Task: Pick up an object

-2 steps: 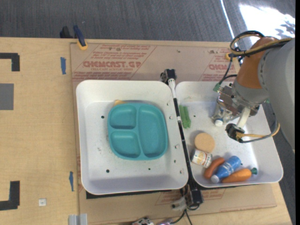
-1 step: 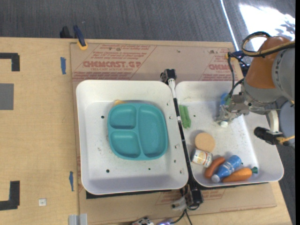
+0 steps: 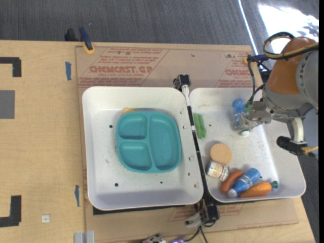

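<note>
Claw [image 3: 245,125]: grip state unclear | over blue bottle [image 3: 238,112], right bin [image 3: 291,173] | likely light, slick, crushable; grip mid-body.

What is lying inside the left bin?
A teal divided plate lies in the left bin. A sliver of something orange-tan peeks from under its far edge; the rest is covered.
</note>
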{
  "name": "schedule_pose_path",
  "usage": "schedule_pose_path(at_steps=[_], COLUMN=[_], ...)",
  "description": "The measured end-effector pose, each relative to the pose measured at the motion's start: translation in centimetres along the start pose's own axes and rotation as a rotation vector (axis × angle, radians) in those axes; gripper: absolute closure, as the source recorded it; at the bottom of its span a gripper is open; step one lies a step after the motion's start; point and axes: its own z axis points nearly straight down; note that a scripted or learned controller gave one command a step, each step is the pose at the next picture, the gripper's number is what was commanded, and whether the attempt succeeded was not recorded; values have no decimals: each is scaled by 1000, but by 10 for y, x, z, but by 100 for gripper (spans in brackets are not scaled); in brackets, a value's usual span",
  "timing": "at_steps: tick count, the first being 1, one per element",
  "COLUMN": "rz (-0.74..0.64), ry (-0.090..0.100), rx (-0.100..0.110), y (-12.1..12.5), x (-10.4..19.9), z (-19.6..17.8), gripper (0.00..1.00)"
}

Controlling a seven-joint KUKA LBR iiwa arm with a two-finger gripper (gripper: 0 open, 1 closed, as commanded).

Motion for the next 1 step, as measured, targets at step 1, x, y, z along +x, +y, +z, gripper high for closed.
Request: schedule_pose_path(at_steps=[1], rz=[355], ry=[6], rx=[-61], y=[-1], x=[24], z=[-70], gripper=[100])
